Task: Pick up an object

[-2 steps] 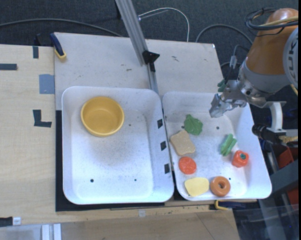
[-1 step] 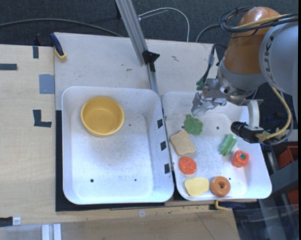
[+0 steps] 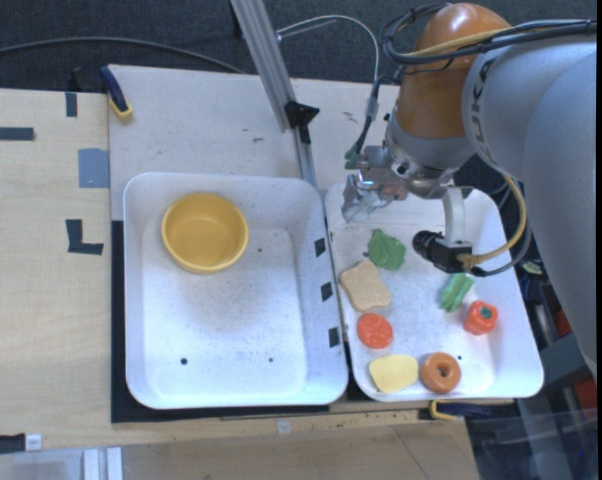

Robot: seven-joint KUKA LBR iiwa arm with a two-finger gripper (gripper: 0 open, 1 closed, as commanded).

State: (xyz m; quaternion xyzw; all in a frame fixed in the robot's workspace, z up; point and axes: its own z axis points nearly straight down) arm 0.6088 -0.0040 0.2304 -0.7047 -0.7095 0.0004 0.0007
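Bread slice (image 3: 365,287), long axis running near-to-far.

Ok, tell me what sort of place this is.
Most likely a robotics lab bench set up for pick-and-place trials. The industrial arm reaches over two white bins, toy food such as a donut and tomato slice lies in one, and tape marks dot the bench.

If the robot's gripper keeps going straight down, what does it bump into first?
Probably the bare white floor of the right bin at its top-left corner. The gripper hangs above that spot, and the green leafy toy sits just beside it. Depth is hard to judge.
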